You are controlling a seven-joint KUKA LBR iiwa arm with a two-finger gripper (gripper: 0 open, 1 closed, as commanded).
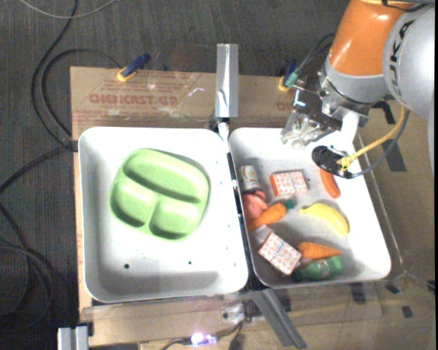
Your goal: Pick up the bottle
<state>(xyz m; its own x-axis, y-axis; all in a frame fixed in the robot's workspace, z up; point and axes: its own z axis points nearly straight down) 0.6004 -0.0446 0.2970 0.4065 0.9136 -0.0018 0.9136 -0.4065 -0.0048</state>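
Bottle (322,268): lies on its side in the right bin (379,228), at the bin's 6 o'clock edge, just under an orange carrot (320,251) that touches it.
Tool (301,131): hangs over the right bin's 12 o'clock rim, well apart from the bottle; the bottle sits toward 6 o'clock from it. Nothing is between its fingers; whether they are spread or closed cannot be told.
Bottle looks: green, glossy, small, long axis running roughly 3 to 9 o'clock, with a darker end toward 9 o'clock.
Neighbours: a red-and-white carton (279,253) at the bottle's 10 o'clock, close by; a yellow banana (326,217) toward 12 o'clock; a second carrot (271,214) and a second carton (288,184) farther up; a small can (249,176) by the bin's 9 o'clock wall.
Edges: the bottle lies close against the near wall; bare bin floor shows at its 3 o'clock.
Left bin (95,268): carries a green divided tray (160,193).
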